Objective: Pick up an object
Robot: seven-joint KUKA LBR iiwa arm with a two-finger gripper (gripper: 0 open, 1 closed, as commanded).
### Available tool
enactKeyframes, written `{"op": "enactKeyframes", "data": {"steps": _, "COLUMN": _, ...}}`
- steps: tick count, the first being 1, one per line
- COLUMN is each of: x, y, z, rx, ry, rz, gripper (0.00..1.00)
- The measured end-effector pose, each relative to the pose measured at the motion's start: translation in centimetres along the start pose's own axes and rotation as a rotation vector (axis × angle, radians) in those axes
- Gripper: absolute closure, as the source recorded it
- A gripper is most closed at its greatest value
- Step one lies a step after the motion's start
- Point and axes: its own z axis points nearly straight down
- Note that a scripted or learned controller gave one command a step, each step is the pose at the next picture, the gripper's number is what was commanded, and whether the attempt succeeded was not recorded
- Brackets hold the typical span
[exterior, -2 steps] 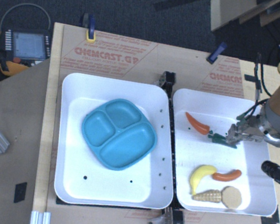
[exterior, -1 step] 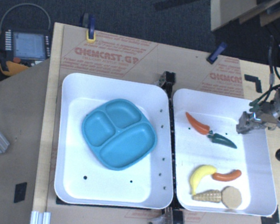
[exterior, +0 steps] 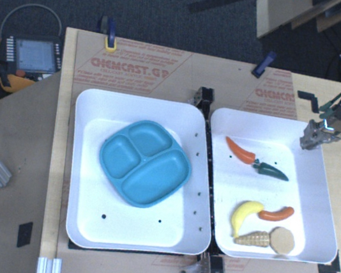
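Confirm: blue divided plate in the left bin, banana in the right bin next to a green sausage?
Not quite. The camera view shows the sausage is orange-red, not green. The rest holds: blue divided plate in the left bin, banana in the right bin beside it.

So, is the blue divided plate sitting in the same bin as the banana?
No. The blue plate lies in the left bin, while the banana lies in the right bin.
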Motion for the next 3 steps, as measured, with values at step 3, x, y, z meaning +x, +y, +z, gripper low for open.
{"op": "enactKeyframes", "data": {"steps": 3, "x": 17.6, "y": 1.0, "z": 1.7, "rx": 0.012, "ry": 0.006, "rz": -0.005, "gripper": 1.00}}
